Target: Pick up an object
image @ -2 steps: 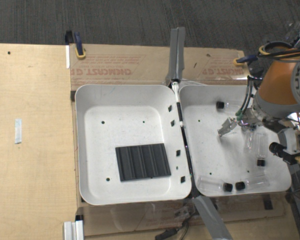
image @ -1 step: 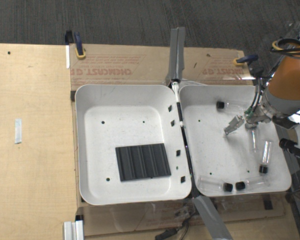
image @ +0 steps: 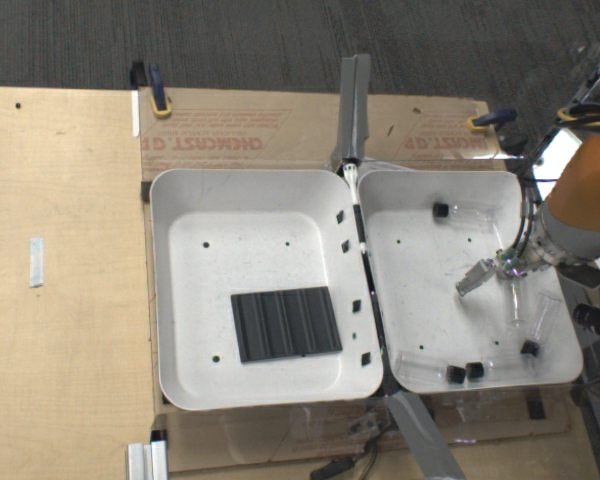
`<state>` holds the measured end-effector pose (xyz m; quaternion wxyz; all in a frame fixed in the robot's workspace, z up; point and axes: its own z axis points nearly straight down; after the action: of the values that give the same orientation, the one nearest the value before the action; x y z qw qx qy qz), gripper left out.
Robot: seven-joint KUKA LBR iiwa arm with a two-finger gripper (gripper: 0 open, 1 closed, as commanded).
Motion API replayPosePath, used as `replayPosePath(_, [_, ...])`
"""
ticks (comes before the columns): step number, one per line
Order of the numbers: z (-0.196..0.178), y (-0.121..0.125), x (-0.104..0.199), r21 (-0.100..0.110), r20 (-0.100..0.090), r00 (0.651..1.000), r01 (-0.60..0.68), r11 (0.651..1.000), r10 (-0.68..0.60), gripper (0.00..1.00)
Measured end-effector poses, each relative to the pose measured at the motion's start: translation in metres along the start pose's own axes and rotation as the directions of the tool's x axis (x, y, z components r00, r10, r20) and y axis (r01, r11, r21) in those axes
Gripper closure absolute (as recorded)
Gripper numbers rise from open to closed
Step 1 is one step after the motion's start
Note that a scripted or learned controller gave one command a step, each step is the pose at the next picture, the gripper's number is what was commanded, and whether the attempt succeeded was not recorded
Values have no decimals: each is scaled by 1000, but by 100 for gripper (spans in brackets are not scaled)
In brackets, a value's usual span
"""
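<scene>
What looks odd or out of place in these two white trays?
Nothing looks spilled or broken. The left bin holds one dark ribbed panel, lying slightly askew to the bin's edges. In the right bin, clear tubes with black caps lie scattered near the walls, and the pincer is over its floor.

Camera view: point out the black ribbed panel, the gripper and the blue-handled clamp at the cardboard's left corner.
black ribbed panel (image: 285,324), camera view, centre of its ridged top face.
gripper (image: 474,281), camera view, midway between the fingertips, over the right bin.
blue-handled clamp (image: 156,89), camera view, on its blue handle.
</scene>
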<state>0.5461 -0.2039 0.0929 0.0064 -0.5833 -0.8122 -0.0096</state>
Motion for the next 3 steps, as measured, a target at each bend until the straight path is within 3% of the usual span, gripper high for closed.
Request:
replayPosePath(1, [-9,-2,-5,1,14,1000,-5,1000,5,100])
replayPosePath(2, [-18,75,0,9,22,997,75,997,-75,100])
replayPosePath(3, [-18,75,0,9,22,997,75,997,-75,0])
